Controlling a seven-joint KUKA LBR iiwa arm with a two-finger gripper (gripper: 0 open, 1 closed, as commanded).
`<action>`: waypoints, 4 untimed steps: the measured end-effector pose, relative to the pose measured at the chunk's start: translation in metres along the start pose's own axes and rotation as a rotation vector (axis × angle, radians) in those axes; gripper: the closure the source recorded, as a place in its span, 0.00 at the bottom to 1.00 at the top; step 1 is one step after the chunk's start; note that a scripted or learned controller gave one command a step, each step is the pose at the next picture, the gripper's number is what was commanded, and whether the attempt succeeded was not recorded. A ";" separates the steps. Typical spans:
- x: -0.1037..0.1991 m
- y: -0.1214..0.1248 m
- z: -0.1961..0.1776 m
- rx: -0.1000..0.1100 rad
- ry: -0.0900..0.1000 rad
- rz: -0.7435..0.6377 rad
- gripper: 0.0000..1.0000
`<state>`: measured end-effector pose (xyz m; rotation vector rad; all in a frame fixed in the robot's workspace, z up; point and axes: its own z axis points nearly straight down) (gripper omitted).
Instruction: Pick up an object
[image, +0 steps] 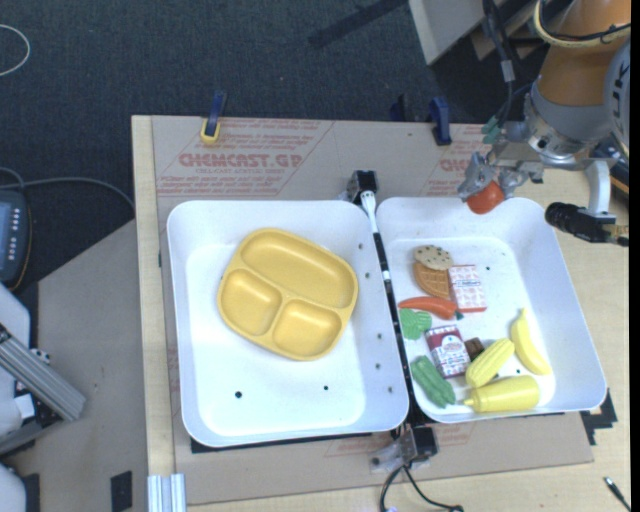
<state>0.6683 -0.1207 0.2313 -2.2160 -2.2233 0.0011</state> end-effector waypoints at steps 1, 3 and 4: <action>0.052 -0.019 0.012 0.001 0.001 -0.002 1.00; 0.136 -0.035 0.009 0.001 0.001 0.000 1.00; 0.119 -0.043 0.015 0.001 -0.001 0.005 1.00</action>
